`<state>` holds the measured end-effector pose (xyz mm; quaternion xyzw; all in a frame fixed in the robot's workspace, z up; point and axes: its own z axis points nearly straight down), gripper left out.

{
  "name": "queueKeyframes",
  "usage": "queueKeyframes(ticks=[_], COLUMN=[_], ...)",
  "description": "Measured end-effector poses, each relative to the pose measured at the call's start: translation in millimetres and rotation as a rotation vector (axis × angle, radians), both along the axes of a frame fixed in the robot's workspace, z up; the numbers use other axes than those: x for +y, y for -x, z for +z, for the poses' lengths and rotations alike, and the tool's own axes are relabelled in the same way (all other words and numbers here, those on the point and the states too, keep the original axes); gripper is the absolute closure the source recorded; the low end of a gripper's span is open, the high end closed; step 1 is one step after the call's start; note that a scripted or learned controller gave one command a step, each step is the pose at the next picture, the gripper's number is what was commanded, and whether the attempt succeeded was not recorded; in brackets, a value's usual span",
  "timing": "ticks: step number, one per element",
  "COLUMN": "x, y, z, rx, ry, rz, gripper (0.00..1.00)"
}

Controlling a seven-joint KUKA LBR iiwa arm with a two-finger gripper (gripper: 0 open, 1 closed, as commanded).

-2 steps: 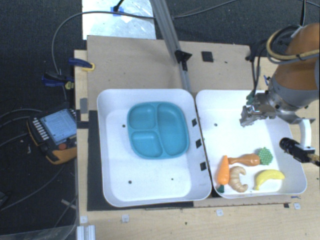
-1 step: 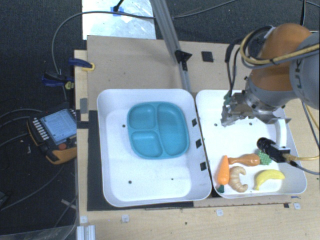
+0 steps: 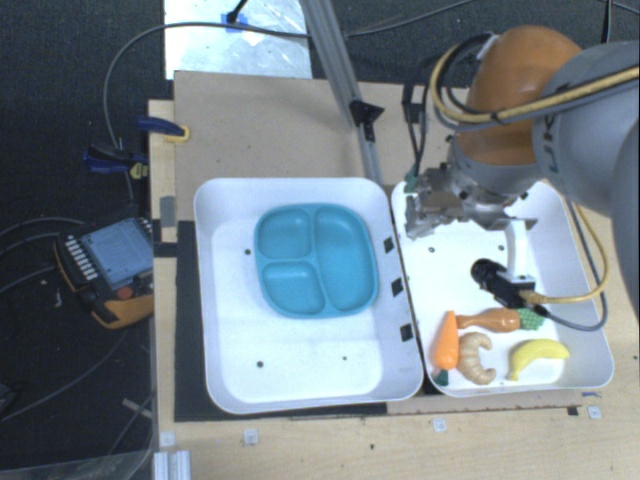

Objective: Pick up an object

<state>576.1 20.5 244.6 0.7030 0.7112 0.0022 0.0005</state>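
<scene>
Carrot (image 3: 446,340) lies at the near end of the right bin (image 3: 580,258), touching a croissant (image 3: 478,358), with a banana (image 3: 536,354) just beside them; you would do best to come straight down on its free left side, so the croissant is not caught too. The gripper (image 3: 430,208) hangs over the bin's far left corner, well apart from the food and gripping nothing, the arm (image 3: 560,118) bent in from the right; whether it is spread or closed cannot be told.

We see the grey arm (image 3: 590,108) reach in from the right, its orange band (image 3: 515,68) above the wrist, the gripper (image 3: 432,208) hanging low at the far left of the right side.
</scene>
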Motion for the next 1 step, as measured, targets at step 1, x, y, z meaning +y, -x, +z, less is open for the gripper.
queueKeyframes(ticks=[1], x=[48.0], y=[-9.3], z=[-14.2], rx=[0.002], ry=[0.001], rz=[-0.001], gripper=[1.00])
